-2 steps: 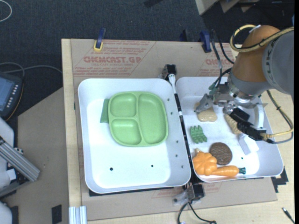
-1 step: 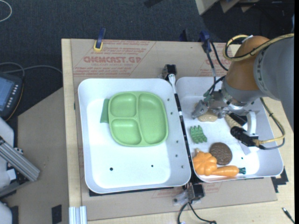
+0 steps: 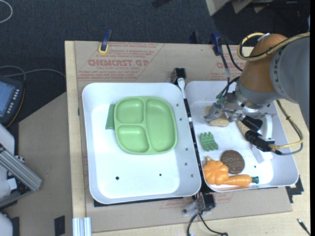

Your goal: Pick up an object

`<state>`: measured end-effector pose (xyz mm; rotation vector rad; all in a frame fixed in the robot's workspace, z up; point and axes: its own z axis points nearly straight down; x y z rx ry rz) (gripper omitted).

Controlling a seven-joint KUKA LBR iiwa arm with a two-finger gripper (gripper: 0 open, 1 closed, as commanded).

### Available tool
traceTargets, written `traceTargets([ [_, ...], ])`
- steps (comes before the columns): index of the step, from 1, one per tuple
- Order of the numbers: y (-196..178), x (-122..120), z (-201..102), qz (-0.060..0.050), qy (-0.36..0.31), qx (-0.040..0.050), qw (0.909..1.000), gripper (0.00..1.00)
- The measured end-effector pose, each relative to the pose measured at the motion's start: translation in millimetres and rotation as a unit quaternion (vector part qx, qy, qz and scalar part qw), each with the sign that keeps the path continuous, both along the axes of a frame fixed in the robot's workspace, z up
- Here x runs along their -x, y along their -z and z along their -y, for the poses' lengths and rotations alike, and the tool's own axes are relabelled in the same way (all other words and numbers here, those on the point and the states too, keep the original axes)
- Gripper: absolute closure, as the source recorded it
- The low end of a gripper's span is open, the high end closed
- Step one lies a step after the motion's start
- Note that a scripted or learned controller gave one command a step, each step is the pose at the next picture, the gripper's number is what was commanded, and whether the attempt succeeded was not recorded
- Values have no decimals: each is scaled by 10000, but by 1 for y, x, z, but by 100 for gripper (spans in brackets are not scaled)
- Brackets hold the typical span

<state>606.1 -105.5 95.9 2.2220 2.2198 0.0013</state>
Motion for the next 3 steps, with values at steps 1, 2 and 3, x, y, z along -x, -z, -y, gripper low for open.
traceTargets([
  [1,-53,-6,10,30,-2,11,10000,100],
  [2,-113,-11,18,29,-6,10,10000,100],
  [3,-130,-12,18,19,-8,7,10000,100],
])
